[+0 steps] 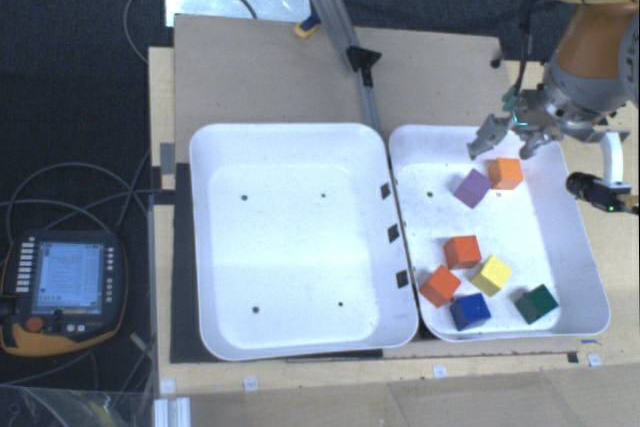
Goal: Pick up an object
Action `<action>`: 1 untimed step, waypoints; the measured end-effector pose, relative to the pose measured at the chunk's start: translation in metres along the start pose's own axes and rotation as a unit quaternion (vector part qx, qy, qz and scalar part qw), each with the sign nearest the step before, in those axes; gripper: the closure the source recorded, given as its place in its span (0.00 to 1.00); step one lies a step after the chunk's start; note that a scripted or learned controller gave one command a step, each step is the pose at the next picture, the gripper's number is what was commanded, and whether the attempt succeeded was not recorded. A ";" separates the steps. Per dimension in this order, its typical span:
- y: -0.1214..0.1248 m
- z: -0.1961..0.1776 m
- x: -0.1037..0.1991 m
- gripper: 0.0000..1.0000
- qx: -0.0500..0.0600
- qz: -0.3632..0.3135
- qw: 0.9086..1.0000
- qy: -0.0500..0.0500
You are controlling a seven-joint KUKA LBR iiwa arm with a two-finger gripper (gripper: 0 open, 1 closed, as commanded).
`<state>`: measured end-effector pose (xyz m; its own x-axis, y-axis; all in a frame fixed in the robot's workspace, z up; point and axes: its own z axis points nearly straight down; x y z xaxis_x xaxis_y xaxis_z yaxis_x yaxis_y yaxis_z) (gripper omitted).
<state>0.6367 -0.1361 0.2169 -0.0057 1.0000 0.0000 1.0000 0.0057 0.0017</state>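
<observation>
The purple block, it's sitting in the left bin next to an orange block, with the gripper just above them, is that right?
Not quite: the purple block sits in the right bin, not the left one. The rest holds: the camera view shows it next to an orange block, with the gripper just above them.

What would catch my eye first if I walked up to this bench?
Probably the bright blocks scattered in the right bin: a purple block and an orange block near the top, more clustered lower down, including a yellow block. Next, the arm's tool hovering with fingers spread just above that upper pair. The left bin looks bare.
</observation>
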 end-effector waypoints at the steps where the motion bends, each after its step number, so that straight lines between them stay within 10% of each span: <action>1: 0.000 0.000 0.000 0.00 0.000 0.000 1.000 0.000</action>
<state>0.6368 -0.1362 0.2170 -0.0057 1.0000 -0.0005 1.0000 0.0057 0.0017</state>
